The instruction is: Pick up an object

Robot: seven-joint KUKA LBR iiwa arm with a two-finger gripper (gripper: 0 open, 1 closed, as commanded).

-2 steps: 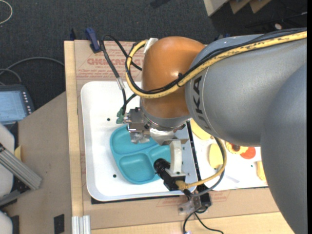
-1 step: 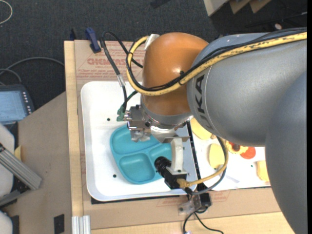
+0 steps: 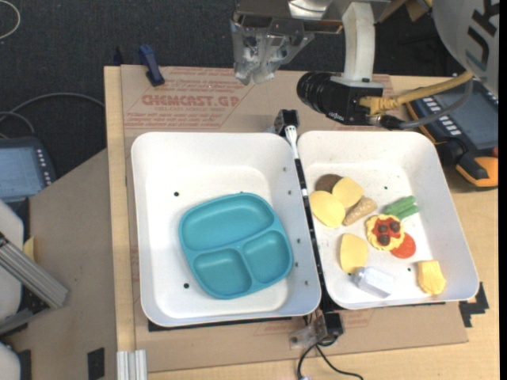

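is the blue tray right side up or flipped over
Right side up. The blue tray lies flat in the left bin with its three compartments facing up, and nothing sits in them.

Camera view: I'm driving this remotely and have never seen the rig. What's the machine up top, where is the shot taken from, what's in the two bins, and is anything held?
The picture comes from one fixed camera above the bench, looking down at a slant. The machine at the top is a robot arm that reaches in from the right; its gripper hangs over the brown board behind the bins, and nothing shows between its fingers. The left bin holds a teal divided tray. The right bin holds small toy foods: a brown round piece, several pale yellow pieces such as the one at, a green piece, a small pizza-like disc, a yellow piece near the front corner, and a grey-white item. So the pickup has not happened yet.
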